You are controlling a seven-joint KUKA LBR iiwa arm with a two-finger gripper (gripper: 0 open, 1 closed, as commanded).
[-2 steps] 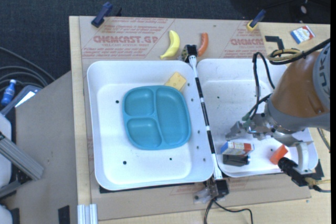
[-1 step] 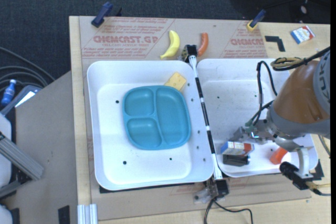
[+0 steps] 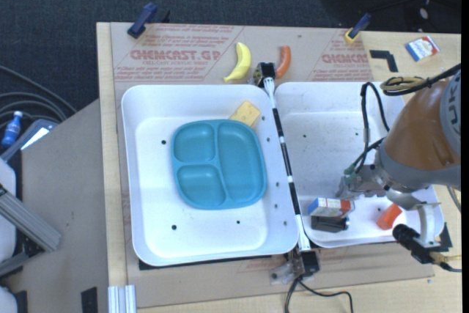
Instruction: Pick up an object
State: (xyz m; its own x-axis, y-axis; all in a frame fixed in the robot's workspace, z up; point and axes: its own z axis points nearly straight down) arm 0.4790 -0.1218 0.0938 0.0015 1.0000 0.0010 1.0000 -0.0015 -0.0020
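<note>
My gripper (image 3: 351,185) hangs low over the right bin (image 3: 322,121), near its front half, at the end of the grey arm with the orange band (image 3: 425,130). Just in front and to the left of it lies a small red, white and blue box (image 3: 327,206), with a dark flat object (image 3: 330,223) beside it toward the front rim. An orange piece (image 3: 389,216) lies to the right, partly under the arm. The arm's bulk covers the right side of this bin.
The left bin (image 3: 146,157) holds a blue divided plate (image 3: 218,163) and a yellow block (image 3: 245,113) at its back right. A banana (image 3: 238,62) and an orange carrot-like piece (image 3: 283,61) lie on the bench behind the bins. A black cable (image 3: 374,113) loops over the right bin.
</note>
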